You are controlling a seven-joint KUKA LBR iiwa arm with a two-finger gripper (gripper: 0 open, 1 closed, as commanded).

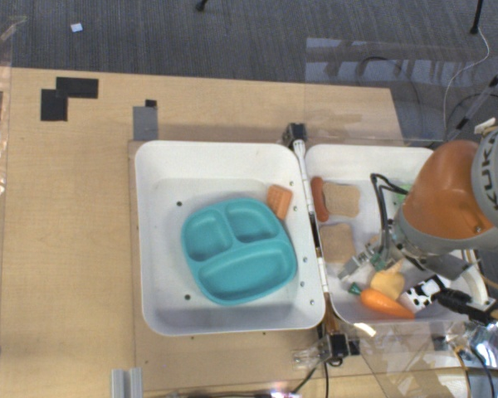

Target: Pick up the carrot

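Note:
The carrot [387, 303], orange with a small green tip at its left end, lies near the front edge of the right bin [415, 154]. My gripper [376, 260] hangs over that bin just above and behind the carrot, under the arm's orange band [445, 196]. A yellow toy fruit [388, 282] sits between the gripper and the carrot, touching the carrot's upper side. Nothing shows in the gripper.
A black-and-white toy [423, 293] lies right of the carrot. A sausage [319, 199] and two bread slices [342, 199] [336, 240] lie at the right bin's left side. The left bin [162, 239] holds a teal divided plate [239, 249] and an orange block [279, 201].

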